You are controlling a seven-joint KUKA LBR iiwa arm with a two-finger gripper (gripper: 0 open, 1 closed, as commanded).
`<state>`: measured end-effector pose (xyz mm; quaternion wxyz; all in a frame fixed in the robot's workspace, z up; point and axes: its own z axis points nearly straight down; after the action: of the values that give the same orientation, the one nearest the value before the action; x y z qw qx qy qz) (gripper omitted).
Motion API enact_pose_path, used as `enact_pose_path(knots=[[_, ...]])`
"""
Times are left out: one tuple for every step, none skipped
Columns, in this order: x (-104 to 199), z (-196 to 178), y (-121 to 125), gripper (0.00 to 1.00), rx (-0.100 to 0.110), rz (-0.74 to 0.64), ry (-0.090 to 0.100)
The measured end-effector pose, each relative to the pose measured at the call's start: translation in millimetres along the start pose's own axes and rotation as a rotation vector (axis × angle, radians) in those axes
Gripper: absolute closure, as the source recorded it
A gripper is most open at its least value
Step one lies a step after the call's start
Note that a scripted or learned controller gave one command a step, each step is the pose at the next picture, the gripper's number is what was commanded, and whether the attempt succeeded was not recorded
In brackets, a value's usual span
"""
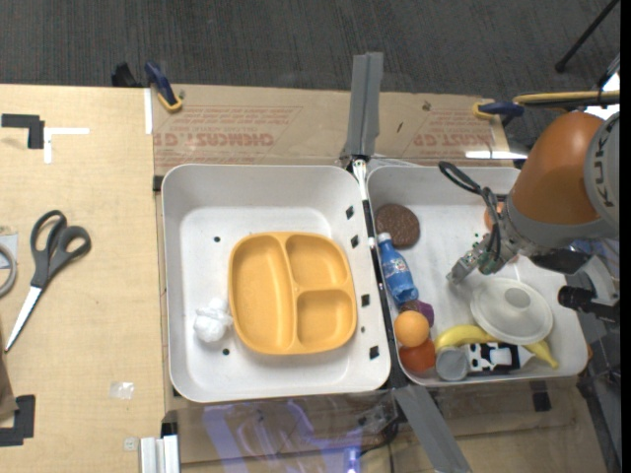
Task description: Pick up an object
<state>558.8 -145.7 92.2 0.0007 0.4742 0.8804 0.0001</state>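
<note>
My gripper (471, 264) hangs low inside the right bin (434, 180), over bare floor in its middle. It is just left of a white bowl (511, 308) and right of a blue bottle (396, 269). A brown round disc (397, 224) lies at the bin's back left. Along the front lie an orange (412, 328), a red ball (418, 359), a grey cup (452, 364), a banana (493, 338) and a black-and-white object (491, 357). I see nothing held in the gripper.
The left bin (187, 264) holds a yellow divided plate (293, 292) and a small white crumpled object (210, 323). Scissors (49, 254) lie on the bench at far left. The arm's orange band (554, 170) rises over the right bin's far right side.
</note>
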Motion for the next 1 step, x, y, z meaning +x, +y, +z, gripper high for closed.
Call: enact_pose_path(knots=[[-1.5, 0.1, 47.7, 1.0, 0.001, 0.354, -0.001]])
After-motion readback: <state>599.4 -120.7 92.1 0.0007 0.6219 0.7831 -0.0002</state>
